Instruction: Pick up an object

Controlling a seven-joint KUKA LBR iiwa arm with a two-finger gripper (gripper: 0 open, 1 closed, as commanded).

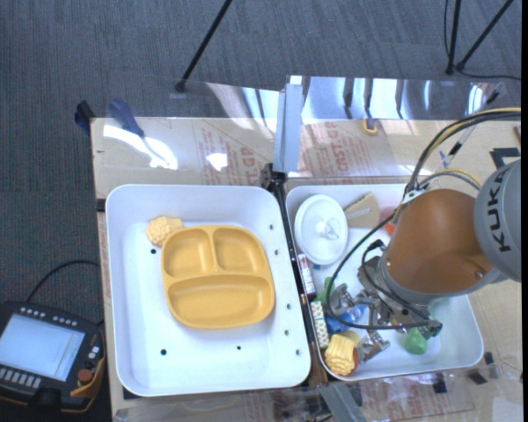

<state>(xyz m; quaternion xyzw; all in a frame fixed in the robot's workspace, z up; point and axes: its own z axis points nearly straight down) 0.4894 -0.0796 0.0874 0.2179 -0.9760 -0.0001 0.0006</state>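
While the claw [370,322] sits low in the right bin [472,341] among clutter, beside a yellow corn piece [341,353] and a green object [415,342], nothing looks lifted, and I cannot tell whether it grips anything, so the pick seems unfinished.

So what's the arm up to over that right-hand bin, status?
Gripper low in right bin, grip unconfirmed. Yellow corn toy and green piece just beside it. White lidded bowl behind. Yellow divided plate in left bin.
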